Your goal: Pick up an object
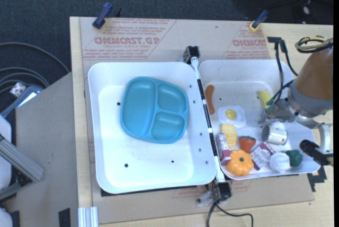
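Observation:
The right bin [238, 69] holds several toy foods: an orange-red sausage [210, 98], a fried egg [231, 113], a corn cob [228, 131], a red strawberry [247, 143], an orange pumpkin [239, 163] and a yellow banana [264, 97]. A white can [277, 136] lies on its side. My gripper [271, 116] hangs low at the bin's right side, just above the white can and beside the banana. The arm's grey wrist [307, 104] hides most of it, and I see nothing held.
The left bin [106, 130] bears a blue divided plate [155, 110]. A green broccoli [294, 157], a white ball [279, 162] and small packets [260, 156] crowd the right bin's front corner. A black divider [204, 109] runs between the bins. Cables trail at the right.

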`<state>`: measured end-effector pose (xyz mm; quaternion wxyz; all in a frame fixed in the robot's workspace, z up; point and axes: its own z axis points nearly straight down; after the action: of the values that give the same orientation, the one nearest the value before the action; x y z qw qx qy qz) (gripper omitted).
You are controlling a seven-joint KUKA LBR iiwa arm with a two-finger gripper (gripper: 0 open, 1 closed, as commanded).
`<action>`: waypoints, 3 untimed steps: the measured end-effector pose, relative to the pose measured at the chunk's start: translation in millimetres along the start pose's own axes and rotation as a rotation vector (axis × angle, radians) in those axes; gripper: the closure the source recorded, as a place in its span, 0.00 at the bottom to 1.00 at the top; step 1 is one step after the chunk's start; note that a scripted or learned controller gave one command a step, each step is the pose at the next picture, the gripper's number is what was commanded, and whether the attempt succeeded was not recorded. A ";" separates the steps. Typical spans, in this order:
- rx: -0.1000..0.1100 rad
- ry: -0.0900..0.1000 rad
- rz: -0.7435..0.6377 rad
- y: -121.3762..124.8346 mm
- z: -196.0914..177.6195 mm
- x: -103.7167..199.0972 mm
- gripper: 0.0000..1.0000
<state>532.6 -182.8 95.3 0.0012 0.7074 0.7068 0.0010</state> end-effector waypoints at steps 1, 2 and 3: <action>0.000 0.000 0.000 -0.1 0.1 0.0 0.00; -0.001 0.000 -0.002 49.6 9.3 61.1 0.00; 0.001 0.000 -0.002 107.1 10.3 58.7 0.00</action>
<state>639.7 -124.2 85.3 0.0008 0.7068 0.7075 0.0004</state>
